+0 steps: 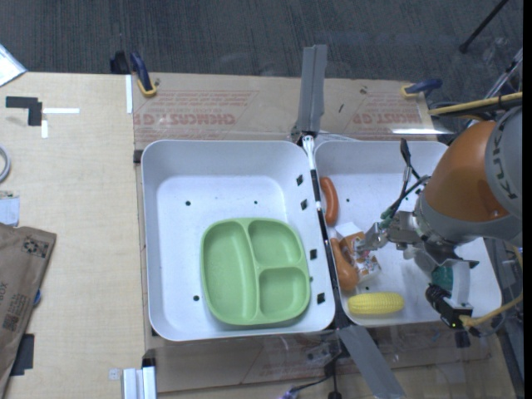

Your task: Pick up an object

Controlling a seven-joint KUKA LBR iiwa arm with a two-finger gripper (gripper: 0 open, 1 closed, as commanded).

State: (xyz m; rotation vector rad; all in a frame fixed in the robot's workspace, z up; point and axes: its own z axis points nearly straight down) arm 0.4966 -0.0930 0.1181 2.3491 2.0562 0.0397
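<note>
At the right bin's [465, 163] 6 o'clock edge the corn cob [376, 304] is lying, probably light, stiff and ridged, best pinched across its middle. Just above, the gripper [371, 241] is hanging over a crinkly packet [363, 258]; I cannot tell its state. Beyond, a slippery-looking sausage [331, 200] is resting at 10 o'clock.

A single fixed camera is mounted above the tabletop [66, 181], angled downward from a moderate distance. Its field covers both white bins [158, 248] side by side, with the arm [470, 181] entering from the right.
</note>
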